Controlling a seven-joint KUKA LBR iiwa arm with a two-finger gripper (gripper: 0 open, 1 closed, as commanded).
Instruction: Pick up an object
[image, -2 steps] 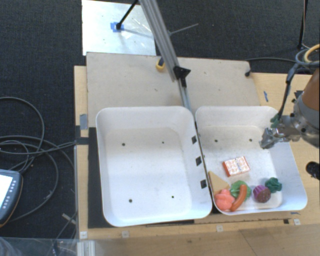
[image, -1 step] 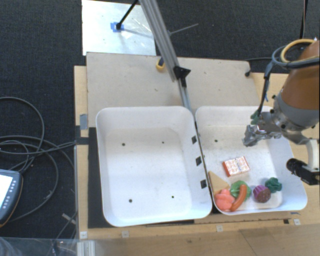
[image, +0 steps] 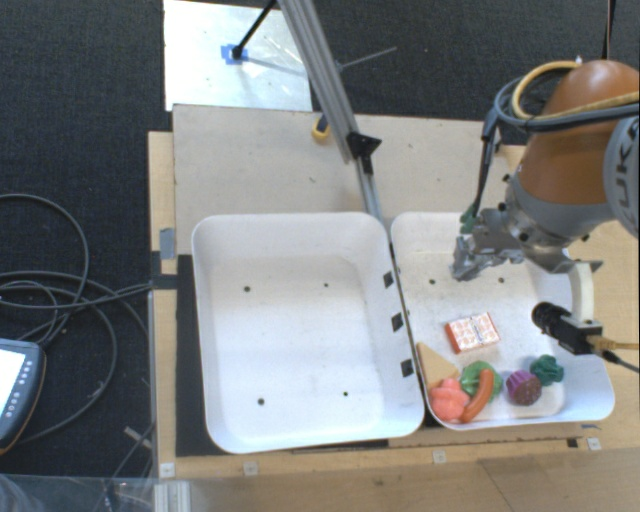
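Camera view, desk to field: what is the arm doing over the bench?

Field: the gripper (image: 470, 262) is hovering over the bare far part of the right bin (image: 420, 235), carrying nothing; how far its jaws are parted I cannot tell. The pickable things are lying near the bin's front edge: an orange-and-white block (image: 471, 332), a tan wedge (image: 433, 364), a pink toy (image: 449, 399), an orange carrot (image: 478, 394), a purple piece (image: 523, 387) and a dark green piece (image: 546, 369).

Desk: best approach?

Field: likely aiming for the block, standing apart from the cluster, and centring over it before descending
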